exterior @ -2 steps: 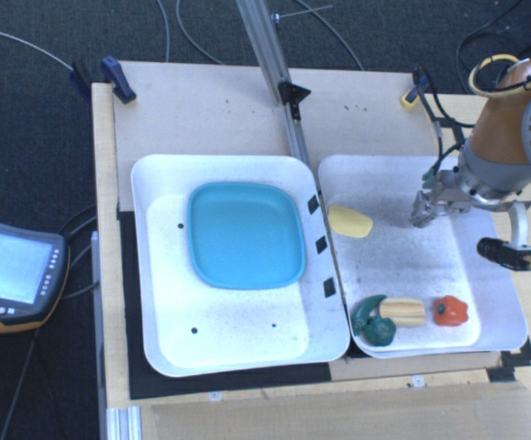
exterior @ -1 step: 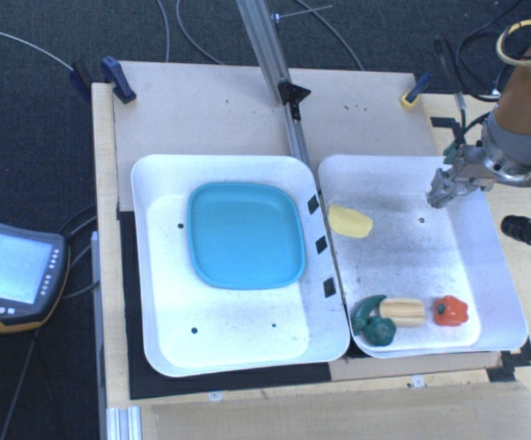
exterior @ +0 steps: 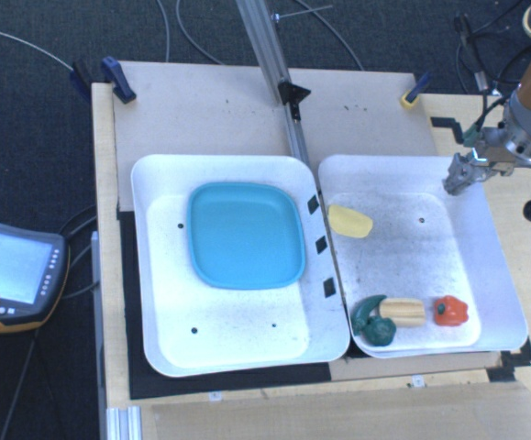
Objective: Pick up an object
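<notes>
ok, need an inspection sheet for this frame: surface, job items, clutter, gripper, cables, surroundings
Surface: bench bears two white bins side by side, left bin and right bin; right bin's floor looks scuffed.
Job's things: yellow piece near the right bin's left wall; green item, tan block and red pepper-like toy in a row along its near edge.
Clutter: blue tray lying flat in the left bin.
Grippers: gripper over the right bin's far right corner, nothing seen in it; jaws too small to judge.
Cables: black cables looped on the floor behind the bench.
Surroundings: blue clamp, yellow clamp, metal pole, teach pendant on the floor.
</notes>
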{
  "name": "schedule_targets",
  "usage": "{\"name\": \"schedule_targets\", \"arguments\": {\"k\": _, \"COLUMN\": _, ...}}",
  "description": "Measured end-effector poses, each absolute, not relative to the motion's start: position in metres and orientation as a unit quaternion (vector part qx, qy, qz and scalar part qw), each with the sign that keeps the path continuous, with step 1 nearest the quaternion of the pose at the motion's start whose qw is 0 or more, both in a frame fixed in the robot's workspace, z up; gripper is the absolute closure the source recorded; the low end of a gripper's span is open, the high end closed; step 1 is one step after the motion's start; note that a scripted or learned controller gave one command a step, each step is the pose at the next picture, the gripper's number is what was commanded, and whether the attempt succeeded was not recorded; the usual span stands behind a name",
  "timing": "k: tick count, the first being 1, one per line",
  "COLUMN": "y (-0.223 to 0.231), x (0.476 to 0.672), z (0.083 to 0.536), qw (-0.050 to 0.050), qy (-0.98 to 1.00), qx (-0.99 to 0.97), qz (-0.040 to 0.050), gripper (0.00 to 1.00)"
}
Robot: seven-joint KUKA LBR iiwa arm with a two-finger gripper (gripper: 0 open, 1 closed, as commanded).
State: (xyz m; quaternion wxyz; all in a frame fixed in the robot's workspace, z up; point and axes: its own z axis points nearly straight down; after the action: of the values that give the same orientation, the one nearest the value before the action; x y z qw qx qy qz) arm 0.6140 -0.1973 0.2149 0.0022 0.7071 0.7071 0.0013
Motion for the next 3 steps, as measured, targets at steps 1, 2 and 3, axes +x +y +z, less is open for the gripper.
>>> {"name": "schedule_targets", "arguments": {"k": 1, "y": -0.197, "x": 0.615, "z": 0.243, "qw": 0.001, "qy": 0.707, "qx": 0.707, "qz": 0.0009, "gripper": 1.00}}
{"name": "schedule_targets", "arguments": {"k": 2, "y": -0.146, "x": 0.601, "z": 0.253, "qw": 0.000, "qy": 0.709, "qx": 0.706, "qz": 0.0011, "gripper": 1.00}}
{"name": "schedule_targets", "arguments": {"k": 3, "y": -0.100, "x": 0.582, "z": 0.258, "qw": 0.000, "qy": 0.709, "qx": 0.706, "qz": 0.0009, "gripper": 1.00}}
